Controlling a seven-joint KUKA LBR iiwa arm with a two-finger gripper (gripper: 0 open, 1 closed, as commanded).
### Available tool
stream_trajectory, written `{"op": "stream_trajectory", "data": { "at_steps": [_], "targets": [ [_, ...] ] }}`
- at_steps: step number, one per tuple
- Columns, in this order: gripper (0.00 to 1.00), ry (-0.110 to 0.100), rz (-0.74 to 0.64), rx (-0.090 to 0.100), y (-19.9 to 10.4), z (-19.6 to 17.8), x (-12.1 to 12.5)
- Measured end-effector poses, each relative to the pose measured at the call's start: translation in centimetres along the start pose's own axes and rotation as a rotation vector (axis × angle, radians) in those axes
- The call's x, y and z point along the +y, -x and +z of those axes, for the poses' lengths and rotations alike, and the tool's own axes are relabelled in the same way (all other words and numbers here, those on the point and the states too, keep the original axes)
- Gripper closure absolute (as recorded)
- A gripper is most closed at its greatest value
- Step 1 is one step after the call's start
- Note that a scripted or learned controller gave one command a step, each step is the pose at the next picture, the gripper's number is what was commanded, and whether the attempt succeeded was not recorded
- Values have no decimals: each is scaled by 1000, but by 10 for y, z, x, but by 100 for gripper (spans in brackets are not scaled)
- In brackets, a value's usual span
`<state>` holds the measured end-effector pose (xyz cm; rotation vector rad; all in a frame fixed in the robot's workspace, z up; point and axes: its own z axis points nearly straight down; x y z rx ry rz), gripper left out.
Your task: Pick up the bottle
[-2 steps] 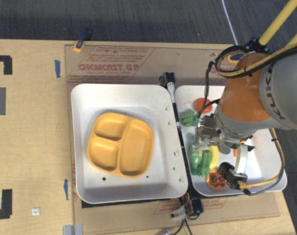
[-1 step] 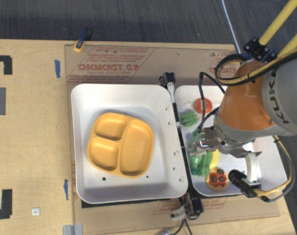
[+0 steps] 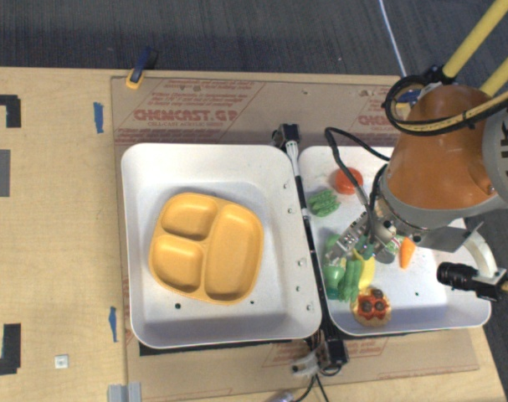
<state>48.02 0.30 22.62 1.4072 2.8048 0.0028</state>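
From the overhead camera, the gripper point(image 3: 364, 243) hangs low in the right bin point(image 3: 454, 308), right of frame centre, over a cluster of green and yellow items where the bottle point(image 3: 347, 276) seems to lie. Its jaw state I cannot tell. A yellow divided tray point(image 3: 207, 248) sits in the left bin point(image 3: 153, 182).
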Motion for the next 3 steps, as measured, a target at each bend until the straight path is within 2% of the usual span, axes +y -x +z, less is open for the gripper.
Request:
{"op": "stream_trajectory", "data": {
  "at_steps": [1,2,3],
  "targets": [
    [100,-4,-141,4,-55,42,40],
    [100,0,-122,1,-41,42,69],
    [100,-1,-96,0,-3,42,48]
  ]
}}
